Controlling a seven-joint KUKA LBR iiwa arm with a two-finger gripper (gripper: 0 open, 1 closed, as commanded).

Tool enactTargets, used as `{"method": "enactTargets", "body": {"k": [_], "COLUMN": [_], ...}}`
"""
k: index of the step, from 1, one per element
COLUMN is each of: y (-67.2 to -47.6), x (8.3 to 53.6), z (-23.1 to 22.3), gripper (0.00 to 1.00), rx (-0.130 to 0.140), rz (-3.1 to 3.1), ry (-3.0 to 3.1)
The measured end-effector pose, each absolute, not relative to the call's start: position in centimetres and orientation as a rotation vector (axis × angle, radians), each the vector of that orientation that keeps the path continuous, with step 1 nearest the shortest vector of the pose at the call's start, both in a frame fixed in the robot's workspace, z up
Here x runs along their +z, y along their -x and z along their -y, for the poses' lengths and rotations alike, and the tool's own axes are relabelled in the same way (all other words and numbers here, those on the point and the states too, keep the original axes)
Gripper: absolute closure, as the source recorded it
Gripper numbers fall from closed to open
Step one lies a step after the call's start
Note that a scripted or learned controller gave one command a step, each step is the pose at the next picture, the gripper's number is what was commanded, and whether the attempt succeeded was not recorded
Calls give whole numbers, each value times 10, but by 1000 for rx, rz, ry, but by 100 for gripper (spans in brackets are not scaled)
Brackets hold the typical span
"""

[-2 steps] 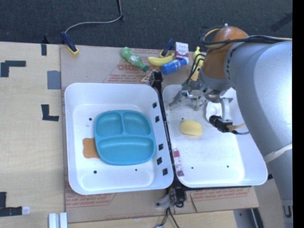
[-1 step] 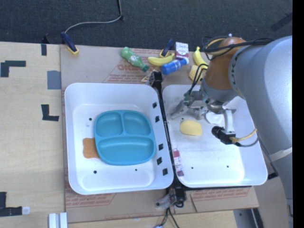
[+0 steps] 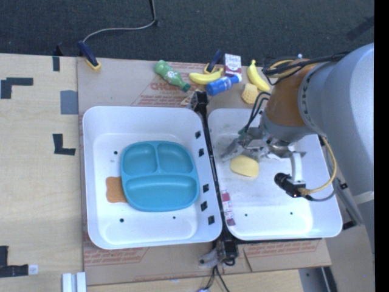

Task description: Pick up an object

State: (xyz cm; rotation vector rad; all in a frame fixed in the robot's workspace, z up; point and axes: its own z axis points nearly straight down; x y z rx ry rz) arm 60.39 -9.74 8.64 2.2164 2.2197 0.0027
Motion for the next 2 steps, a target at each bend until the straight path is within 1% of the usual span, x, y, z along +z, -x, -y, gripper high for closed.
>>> {"method": "enactTargets", "body": {"k": [1, 2], "y": [-604, -604], "x": [96, 96], "z": [98, 98], "gripper": [100, 0], "rx": [3, 2], "rz": [-2219, -2219], "ry": [-2217, -2217]}}
